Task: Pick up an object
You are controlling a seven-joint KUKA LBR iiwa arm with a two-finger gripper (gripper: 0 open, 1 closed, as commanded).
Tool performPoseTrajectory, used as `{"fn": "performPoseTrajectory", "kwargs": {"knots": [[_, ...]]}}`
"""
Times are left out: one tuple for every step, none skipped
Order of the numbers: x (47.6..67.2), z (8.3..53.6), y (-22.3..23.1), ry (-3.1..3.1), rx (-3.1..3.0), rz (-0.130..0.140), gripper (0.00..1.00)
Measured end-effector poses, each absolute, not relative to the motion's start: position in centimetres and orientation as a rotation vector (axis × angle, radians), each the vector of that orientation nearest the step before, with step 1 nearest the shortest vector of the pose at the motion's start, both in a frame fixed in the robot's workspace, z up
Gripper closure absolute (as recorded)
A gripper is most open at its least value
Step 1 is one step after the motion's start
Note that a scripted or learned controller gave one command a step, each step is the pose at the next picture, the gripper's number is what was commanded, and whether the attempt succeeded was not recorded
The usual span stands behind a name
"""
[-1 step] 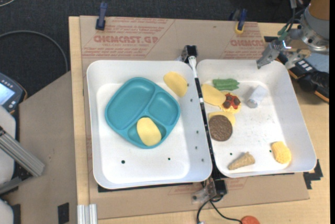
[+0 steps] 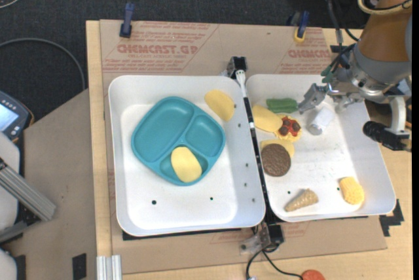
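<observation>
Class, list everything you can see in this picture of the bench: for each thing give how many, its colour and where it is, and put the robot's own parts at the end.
bins: 2, white, side by side on brown board
divided plate: 1, teal, left bin
yellow pieces: 2, one on plate, one at plate's upper right
green block: 1, right bin, top
yellow piece: 1, right bin, beside divider
red-and-yellow toy: 1, right bin
brown disc: 1, right bin
cone: 1, tan, right bin front
corn-like piece: 1, yellow, right bin front
clamps: 2, board's rear edge
arm: 1, grey and orange, right
gripper: 1, above right bin
</observation>
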State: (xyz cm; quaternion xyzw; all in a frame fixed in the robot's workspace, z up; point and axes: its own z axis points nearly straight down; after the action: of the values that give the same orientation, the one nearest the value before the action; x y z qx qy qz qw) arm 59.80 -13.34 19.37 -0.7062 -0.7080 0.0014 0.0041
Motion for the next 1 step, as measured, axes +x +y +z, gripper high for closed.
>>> {"fn": "performPoseTrajectory", "kwargs": {"knots": [[64.17, 7.81, -12.09, -2.220, -2.214, 0.005, 0.00]]}}
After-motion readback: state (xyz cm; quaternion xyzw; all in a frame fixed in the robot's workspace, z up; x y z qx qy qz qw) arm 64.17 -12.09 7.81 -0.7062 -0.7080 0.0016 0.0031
